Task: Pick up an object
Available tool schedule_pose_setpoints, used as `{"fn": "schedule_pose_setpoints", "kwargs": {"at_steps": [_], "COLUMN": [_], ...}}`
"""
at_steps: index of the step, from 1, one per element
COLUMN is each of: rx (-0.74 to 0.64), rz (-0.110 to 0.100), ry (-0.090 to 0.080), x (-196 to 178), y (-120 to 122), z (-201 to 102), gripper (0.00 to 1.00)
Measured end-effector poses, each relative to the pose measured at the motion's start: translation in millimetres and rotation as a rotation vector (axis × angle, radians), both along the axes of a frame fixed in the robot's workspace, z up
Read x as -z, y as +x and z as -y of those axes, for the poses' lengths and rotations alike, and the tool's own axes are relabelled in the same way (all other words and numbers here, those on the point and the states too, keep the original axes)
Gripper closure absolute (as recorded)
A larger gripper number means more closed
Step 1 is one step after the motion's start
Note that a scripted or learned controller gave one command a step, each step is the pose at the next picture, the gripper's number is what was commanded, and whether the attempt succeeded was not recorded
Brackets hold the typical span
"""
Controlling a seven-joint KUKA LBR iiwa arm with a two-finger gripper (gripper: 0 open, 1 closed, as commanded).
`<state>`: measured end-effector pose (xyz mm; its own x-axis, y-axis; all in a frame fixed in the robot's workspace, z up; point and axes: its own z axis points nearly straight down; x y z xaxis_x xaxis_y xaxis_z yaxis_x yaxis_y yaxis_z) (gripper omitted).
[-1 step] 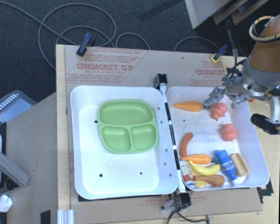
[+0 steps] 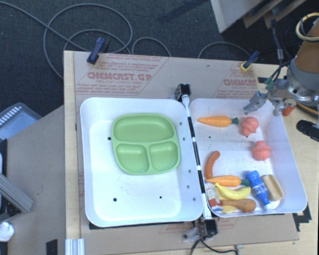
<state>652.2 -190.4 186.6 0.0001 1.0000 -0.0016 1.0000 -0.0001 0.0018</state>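
Note:
The right bin (image 2: pixel 284 149) holds toy food. An orange carrot (image 2: pixel 217 121) lies at its back, with a pink lumpy piece (image 2: pixel 248 125) beside it and a second pink piece (image 2: pixel 261 150) a little nearer. A red sausage (image 2: pixel 212 163), another carrot (image 2: pixel 224 180), a yellow banana (image 2: pixel 233 193), a blue bottle (image 2: pixel 256 188) and a tan bun (image 2: pixel 273 187) crowd the front corner. My gripper (image 2: pixel 265 106) hangs over the bin's back right rim, just above and right of the first pink piece. Its fingers are open, with nothing between them.
The left bin (image 2: pixel 95 164) holds a green divided plate (image 2: pixel 146 143). A black clamp (image 2: pixel 182 91) sits at the back where the bins meet. Blue clips (image 2: pixel 96 50) (image 2: pixel 249 61) hold the cardboard at the bench's rear corners. Cables lie on the dark floor behind.

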Motion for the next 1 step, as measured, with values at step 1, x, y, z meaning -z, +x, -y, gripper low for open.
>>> {"fn": "schedule_pose_setpoints", "kwargs": {"at_steps": [1], "rx": [-0.001], "rz": [-0.003], "ry": [0.001], "x": [64.1], "y": [14.1], "z": [3.1], "gripper": [0.0]}}
